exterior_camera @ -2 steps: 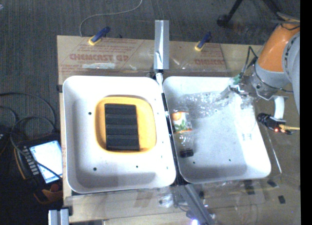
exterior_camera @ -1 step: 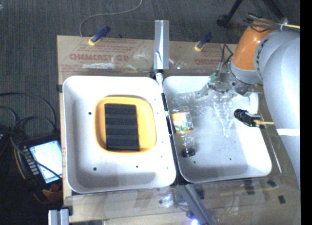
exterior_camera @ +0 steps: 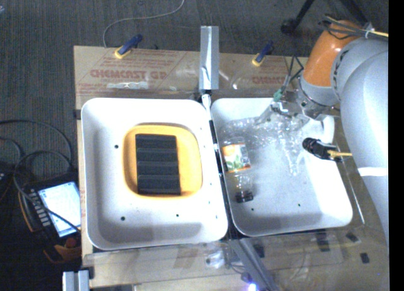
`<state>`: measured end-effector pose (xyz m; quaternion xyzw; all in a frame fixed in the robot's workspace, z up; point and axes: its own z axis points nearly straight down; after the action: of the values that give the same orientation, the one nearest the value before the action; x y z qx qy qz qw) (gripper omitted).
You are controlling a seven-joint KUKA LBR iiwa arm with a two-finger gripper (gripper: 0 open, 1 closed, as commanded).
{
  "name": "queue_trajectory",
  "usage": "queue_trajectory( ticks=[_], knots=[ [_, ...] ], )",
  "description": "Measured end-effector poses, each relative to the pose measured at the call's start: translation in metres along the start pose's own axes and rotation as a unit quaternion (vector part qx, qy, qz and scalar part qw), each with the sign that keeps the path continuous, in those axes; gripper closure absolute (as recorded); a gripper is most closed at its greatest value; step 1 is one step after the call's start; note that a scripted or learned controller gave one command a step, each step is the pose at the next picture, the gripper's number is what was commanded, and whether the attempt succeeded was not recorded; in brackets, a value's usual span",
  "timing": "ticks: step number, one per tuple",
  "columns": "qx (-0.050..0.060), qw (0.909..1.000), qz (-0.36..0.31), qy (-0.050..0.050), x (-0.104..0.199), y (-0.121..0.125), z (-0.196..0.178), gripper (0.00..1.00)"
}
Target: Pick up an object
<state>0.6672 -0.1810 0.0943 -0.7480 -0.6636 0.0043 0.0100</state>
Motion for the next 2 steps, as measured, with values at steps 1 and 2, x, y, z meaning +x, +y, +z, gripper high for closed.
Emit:
queue_trajectory(
  ticks=[1,2],
  knots=[
    [-0.008,0.9939,-0.109,-0.012,0.026,-0.003,-0.001,0.0],
    [-0.02,0.9902,-0.138,-0.008,-0.003,-0.029,-0.002,0.0]
  ],
)
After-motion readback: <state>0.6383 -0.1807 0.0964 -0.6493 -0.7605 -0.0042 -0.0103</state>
